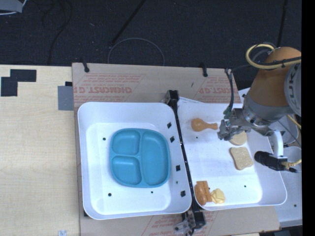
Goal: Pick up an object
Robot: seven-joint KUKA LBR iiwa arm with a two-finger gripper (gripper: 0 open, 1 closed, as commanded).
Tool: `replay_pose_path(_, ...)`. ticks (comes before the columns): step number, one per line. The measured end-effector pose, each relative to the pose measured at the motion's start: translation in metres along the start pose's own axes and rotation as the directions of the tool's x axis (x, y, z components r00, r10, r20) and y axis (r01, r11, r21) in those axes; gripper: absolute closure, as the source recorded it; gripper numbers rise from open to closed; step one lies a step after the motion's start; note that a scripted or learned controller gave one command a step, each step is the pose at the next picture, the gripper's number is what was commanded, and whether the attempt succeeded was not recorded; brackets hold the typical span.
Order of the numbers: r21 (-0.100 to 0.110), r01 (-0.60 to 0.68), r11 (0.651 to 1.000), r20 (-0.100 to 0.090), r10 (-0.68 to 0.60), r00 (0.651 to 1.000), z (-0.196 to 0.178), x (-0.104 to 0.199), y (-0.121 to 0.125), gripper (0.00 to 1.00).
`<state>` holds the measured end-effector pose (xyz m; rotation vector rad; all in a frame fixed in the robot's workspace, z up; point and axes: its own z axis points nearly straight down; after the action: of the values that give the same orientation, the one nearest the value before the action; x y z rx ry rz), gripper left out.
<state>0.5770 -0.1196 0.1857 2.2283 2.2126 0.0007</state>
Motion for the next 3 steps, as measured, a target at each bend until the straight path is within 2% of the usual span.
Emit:
replay_pose_path(2,-0.002,0.008,1.0,0.0,-0.008,1.0,-0.111,0.0,-0.002,1.0)
replay_pose_path(3,0.005,0.011,1.0,-0.002,-0.011,1.0,-0.106,0.051,-0.006,1.0)
